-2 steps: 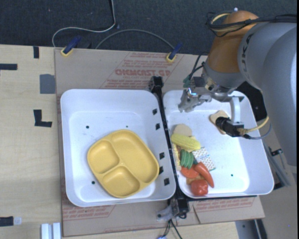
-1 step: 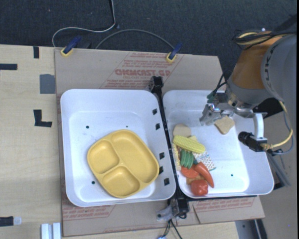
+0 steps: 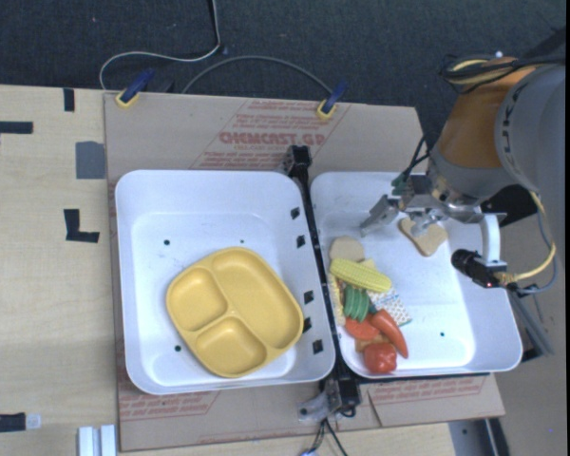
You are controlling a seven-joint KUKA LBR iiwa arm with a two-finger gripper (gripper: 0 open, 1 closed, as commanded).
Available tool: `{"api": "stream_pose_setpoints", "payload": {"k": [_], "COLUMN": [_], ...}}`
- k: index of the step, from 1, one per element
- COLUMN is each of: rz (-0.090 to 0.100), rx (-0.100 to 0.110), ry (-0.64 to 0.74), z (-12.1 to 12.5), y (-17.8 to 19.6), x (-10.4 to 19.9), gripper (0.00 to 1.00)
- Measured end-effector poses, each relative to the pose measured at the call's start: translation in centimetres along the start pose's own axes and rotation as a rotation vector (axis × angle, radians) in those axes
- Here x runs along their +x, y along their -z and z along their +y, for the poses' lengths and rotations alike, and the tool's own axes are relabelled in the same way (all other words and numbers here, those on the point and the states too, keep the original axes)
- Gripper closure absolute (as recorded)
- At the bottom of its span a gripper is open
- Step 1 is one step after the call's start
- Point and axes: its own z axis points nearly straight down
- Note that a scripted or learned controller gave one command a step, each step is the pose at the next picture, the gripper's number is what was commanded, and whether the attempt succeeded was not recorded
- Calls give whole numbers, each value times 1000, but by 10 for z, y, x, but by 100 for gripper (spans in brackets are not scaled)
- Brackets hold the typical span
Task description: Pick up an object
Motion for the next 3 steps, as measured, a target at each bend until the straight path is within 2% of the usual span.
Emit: {"api": "stream_pose_setpoints", "payload": {"k": [1, 2, 3], "rz": [-2, -3, 3], "rx": [2, -10, 9], "ry": [-4, 2, 2], "z": [16, 47, 38], "y": [-25, 54, -38], "x": [-77, -91, -81], "gripper": [0, 0, 0]}}
